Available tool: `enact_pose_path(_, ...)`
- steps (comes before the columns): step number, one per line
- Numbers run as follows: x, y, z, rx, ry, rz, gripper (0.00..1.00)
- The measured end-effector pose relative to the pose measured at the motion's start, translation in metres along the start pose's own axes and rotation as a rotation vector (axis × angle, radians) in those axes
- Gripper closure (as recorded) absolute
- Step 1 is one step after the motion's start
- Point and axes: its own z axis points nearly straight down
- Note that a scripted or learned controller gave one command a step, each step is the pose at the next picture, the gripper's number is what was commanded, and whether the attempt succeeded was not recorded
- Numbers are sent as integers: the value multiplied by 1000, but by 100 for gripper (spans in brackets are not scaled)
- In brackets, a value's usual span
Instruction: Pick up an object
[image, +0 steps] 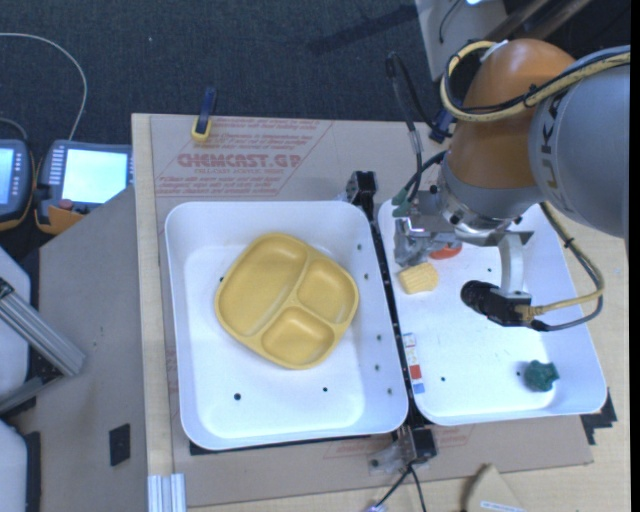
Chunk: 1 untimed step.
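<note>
My gripper (414, 250) hangs low over the far left part of the right bin (470, 390), under the grey arm with its orange band. Just below its tip lies a small pale yellow block (419, 279) on the bin floor; whether the gripper touches it I cannot tell. A bit of a red object (447, 252) peeks out beside the gripper, mostly hidden by it. A small dark green object (540, 375) rests near the right bin's front right corner. A yellow divided plate (287, 299) lies in the middle of the left bin (200, 380).
A black part with a yellow cable (497, 301) hangs from the arm over the middle of the right bin. The divider between the bins (392, 320) runs just left of the gripper. Screens (90, 172) stand off the bench at far left.
</note>
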Motion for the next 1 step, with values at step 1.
enact_pose_path(1,60,21,8,-1,1,-2,100)
